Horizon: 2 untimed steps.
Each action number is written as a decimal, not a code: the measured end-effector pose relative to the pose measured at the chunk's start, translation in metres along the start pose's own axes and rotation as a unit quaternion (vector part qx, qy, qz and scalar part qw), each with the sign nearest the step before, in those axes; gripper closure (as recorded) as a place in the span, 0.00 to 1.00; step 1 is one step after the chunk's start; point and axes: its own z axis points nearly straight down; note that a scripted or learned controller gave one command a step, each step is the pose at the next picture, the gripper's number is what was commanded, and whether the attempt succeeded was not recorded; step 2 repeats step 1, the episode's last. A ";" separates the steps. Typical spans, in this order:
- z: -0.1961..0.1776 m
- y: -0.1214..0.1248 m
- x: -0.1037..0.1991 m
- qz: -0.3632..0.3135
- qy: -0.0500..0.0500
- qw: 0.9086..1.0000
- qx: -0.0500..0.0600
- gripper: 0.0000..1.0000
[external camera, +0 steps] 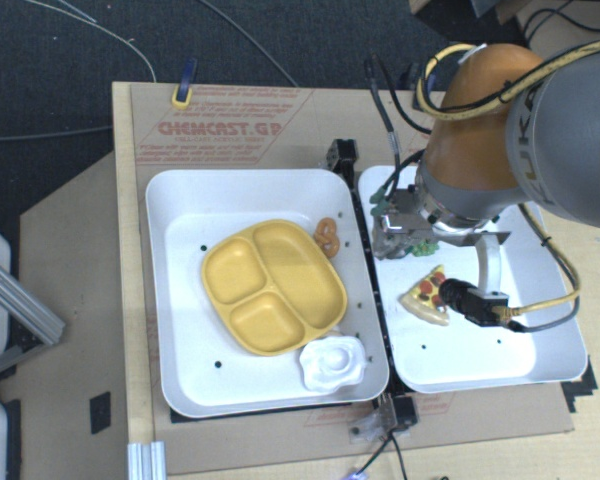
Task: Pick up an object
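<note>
**Arm low over the right bin, pizza slice within reach**

Nearest the camera was the arm [500,118] itself, its orange band and grey wrist bulking over the upper part of the right bin [540,368]. Beneath it the gripper [395,233] hung at the bin's 10 o'clock corner, close against the divider between the bins. Whether it was apart or together could not be told; the wrist body hid most of it, and nothing was visibly held.

The likeliest target, in my judgement, was the toy pizza slice [427,298], lying flat near the middle of the right bin, at about 5 o'clock from the gripper and just apart from it. A small green piece [421,251] lay between the two, possibly a toy vegetable, though it was too small to name. A black fitting [475,303] on a yellow cable [550,308] sat just beside the slice at its 3 o'clock.

To do the pick well, the gripper should shift toward 5 o'clock, centre over the slice, and close across its narrow width, keeping clear of the cable fitting and the bin wall.

The left bin [175,268] held a yellow divided tray [272,286] with three compartments, all bare. A small brown pretzel-like piece [327,236] lay just off the tray's 1 o'clock edge, and a white cup-like object [332,361] at its 5 o'clock. Both bins sat on a cardboard-covered worktop [130,148].
</note>
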 end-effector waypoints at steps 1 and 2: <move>-0.001 0.006 0.060 -0.001 0.000 1.000 -0.002 1.00; -0.001 0.006 0.060 -0.001 0.000 1.000 -0.002 1.00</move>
